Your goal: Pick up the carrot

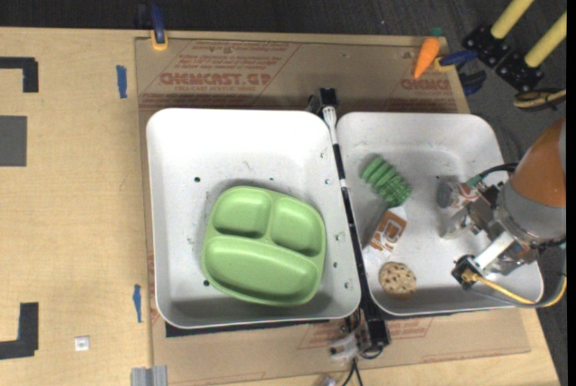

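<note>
We judge the task barely begun, with nothing of the pick itself done. The carrot point(426, 57) lies outside both bins, on the brown board past the far rim of the right bin point(423, 125), at about one o'clock from the middle of the view, its green top toward the back and nothing touching it. Our gripper point(454, 215) is low inside the right bin, toward four o'clock in the view, well apart from the carrot; the wrist hardware crowds the spot and we cannot tell how the hand is set, though we see no object caught there. Near the gripper lie a green ridged piece point(387, 180) at its ten o'clock, a small brown and white packet point(389, 231) to its nine o'clock, and a round cookie point(396, 277) at about seven o'clock. The left bin point(180, 195) bears a green divided plate point(265, 243). What is left, as we read it, is everything: rise from the bin, travel over its far rim toward twelve o'clock, descend on the carrot, grip it and lift.
</note>
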You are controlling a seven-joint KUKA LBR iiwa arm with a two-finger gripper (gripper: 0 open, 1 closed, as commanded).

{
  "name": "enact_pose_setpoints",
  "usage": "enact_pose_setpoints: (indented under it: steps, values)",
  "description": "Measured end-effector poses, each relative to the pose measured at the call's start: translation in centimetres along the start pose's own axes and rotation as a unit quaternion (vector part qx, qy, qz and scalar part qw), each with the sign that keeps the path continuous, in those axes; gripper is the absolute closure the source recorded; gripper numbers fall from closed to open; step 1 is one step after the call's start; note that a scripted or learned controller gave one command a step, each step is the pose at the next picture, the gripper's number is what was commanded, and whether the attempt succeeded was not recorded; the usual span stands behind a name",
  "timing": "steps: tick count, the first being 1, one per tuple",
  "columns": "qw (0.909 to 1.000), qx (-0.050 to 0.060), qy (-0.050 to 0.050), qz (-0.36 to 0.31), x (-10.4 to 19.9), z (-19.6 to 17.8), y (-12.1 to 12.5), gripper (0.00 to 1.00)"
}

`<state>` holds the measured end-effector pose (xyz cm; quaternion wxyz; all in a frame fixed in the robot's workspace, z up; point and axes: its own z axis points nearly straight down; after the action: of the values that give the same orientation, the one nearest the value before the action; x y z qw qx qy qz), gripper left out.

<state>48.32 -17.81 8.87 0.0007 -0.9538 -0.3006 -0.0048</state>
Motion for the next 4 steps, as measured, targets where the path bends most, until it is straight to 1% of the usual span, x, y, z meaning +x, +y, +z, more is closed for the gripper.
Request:
enact_pose_setpoints:
  steps: [1, 2, 3, 4]
  values:
    - [0.9919, -0.001, 0.0, -0.127, -0.7, 0.0, 1.1, 0.0]
    - [0.9918, -0.003, 0.002, -0.128, -0.5, -1.1, 1.1, 1.0]
    - [0.9972, 0.001, -0.005, -0.074, 3.6, -4.8, -5.8, 1.0]
    - [0.9686, 0.001, -0.005, -0.249, 1.0, -7.1, -1.0, 1.0]
